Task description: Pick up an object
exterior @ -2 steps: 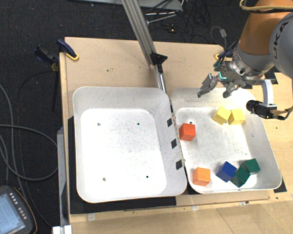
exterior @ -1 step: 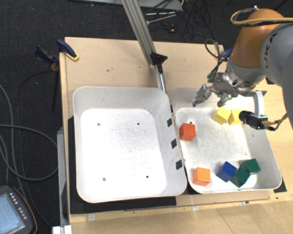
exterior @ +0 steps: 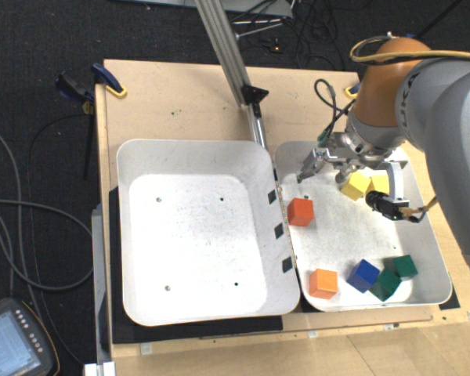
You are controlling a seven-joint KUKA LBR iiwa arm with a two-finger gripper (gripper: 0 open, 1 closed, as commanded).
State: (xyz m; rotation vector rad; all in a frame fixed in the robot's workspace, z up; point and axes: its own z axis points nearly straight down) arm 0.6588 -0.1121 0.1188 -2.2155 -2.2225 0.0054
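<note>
My gripper (exterior: 346,185) hangs over the back part of the right bin (exterior: 432,251), with its fingers spread wide, so it is open. A yellow block (exterior: 358,185) sits just below it, between the two fingertips, and neither finger touches it. An orange-red cube (exterior: 300,211) lies to the gripper's left, near the bin's left wall. Along the front of the bin sit an orange cube (exterior: 323,283), a blue cube (exterior: 364,275) and two green blocks (exterior: 394,276) pressed close together.
The left bin (exterior: 127,163) stands beside the right one, their walls touching in the middle. A slanted metal pole (exterior: 225,45) comes down to the bench at the back. A blue and yellow clamp (exterior: 102,78) grips the bench's back left corner.
</note>
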